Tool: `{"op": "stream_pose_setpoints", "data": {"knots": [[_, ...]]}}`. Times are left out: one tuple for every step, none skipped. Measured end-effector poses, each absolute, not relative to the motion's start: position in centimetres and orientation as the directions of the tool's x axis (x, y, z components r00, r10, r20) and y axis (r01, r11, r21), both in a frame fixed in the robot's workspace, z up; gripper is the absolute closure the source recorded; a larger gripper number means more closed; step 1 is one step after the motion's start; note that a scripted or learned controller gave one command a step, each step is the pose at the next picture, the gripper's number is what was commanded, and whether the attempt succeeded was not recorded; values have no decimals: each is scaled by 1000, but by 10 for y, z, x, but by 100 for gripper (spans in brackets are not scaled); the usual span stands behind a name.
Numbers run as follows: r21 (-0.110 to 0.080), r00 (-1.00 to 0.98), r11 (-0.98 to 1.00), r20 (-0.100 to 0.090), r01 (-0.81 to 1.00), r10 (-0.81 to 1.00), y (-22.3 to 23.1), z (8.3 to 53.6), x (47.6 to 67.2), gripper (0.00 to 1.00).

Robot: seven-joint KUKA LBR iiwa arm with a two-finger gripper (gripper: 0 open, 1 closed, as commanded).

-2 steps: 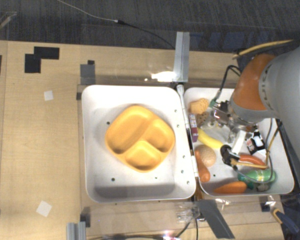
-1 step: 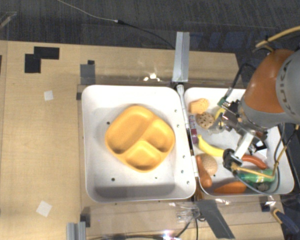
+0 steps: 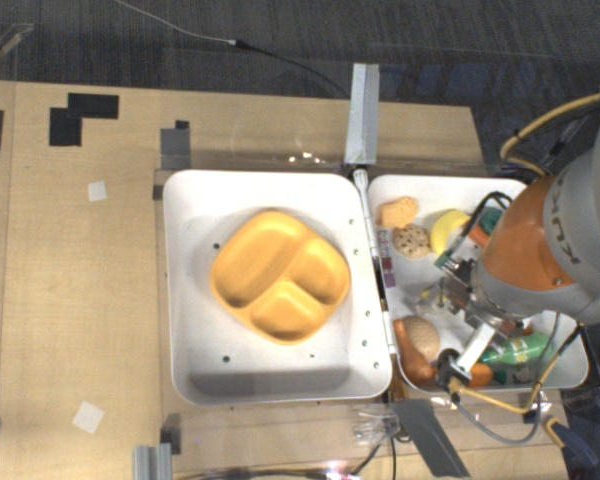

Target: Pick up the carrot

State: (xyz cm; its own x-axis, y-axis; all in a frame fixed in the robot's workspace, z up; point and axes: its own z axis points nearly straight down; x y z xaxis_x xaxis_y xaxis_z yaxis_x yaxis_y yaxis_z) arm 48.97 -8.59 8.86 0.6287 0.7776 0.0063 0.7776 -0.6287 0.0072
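Grey arm with its orange band reaches from the right over the right-hand shallow white bin (image 3: 576, 366). Its two-finger gripper (image 3: 458, 368) points down at that bin's near left corner; whether it is apart or together cannot be told. The orange carrot (image 3: 477, 374) lies just beside the gripper, next to a green bottle (image 3: 515, 349) and a brown potato-like lump (image 3: 417, 338). The left white bin (image 3: 190, 268) holds a yellow three-compartment plastic tray (image 3: 280, 274).
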Motion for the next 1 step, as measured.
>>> {"op": "stream_pose_setpoints", "data": {"knots": [[10, 615, -615, 5, 788, 788, -138, 261, 524, 0]]}}
